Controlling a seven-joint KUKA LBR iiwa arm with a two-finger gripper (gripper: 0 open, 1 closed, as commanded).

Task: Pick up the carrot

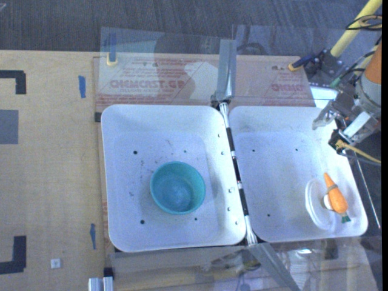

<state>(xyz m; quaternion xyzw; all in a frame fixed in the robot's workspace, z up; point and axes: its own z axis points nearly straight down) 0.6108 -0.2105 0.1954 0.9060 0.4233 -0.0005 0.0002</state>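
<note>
While looking over the table (48, 162), take the right bin (273, 162) as the anchor for everything else. Find the carrot (335, 199) inside the right bin, close to its right wall and toward its near right corner, lying slantwise with the orange tip pointing to the bin's far side and the small green stub toward the near rim. Note beneath it a pale, round, shallow dish (318, 208) resting on the right bin's floor, touched by the carrot and partly covered by it. Look above the right bin's far right corner for the gripper (330, 131), hanging over the rim area, well apart from the carrot and on its far side. Read the fingers (321, 117) as spread, with nothing pinched between them. Trace the grey arm (371, 96) back past the right bin's right edge, with a sliver of orange band (377, 70) above the wrist. Across the right bin's left wall, touching it along the shared seam, see the left bin (112, 126), and in it, well away from the right bin's contents, a teal bowl (177, 188) standing upright, open side up.
</note>
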